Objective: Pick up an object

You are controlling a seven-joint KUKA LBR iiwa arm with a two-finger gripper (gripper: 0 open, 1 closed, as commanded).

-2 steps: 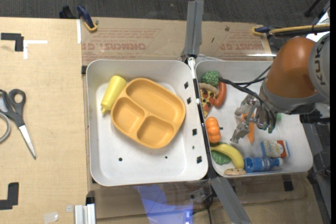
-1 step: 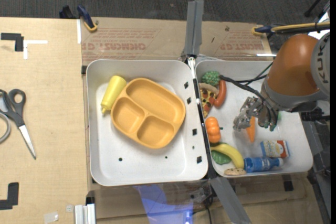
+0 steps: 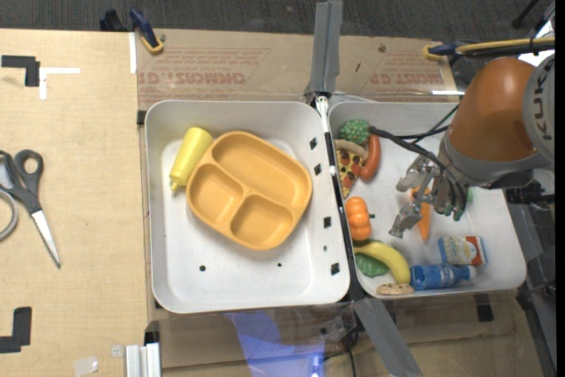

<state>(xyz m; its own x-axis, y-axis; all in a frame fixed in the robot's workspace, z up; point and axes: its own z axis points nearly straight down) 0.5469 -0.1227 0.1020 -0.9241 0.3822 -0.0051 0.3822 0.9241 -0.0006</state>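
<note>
My gripper [image 3: 408, 202] hangs over the middle of the right bin [image 3: 503, 269], its two silver fingers [image 3: 410, 181] spread apart and open. A small orange carrot [image 3: 425, 223] lies just right of the lower finger, close against the gripper, and I cannot tell whether they touch. Along the bin's left side are a green broccoli [image 3: 355, 130], a red sausage [image 3: 372, 156], a pizza slice [image 3: 348, 165] and an orange pumpkin [image 3: 357, 217]. Near the front lie a banana [image 3: 385, 258], a cookie [image 3: 394, 288], a blue bottle [image 3: 439, 276] and a small carton [image 3: 462, 250].
The left bin [image 3: 177, 278] holds a yellow divided plate [image 3: 250, 188] and a yellow squeeze bottle [image 3: 188, 156]. Scissors [image 3: 31, 199] lie on the wooden bench at far left. Cardboard [image 3: 229, 71] lines the back behind both bins.
</note>
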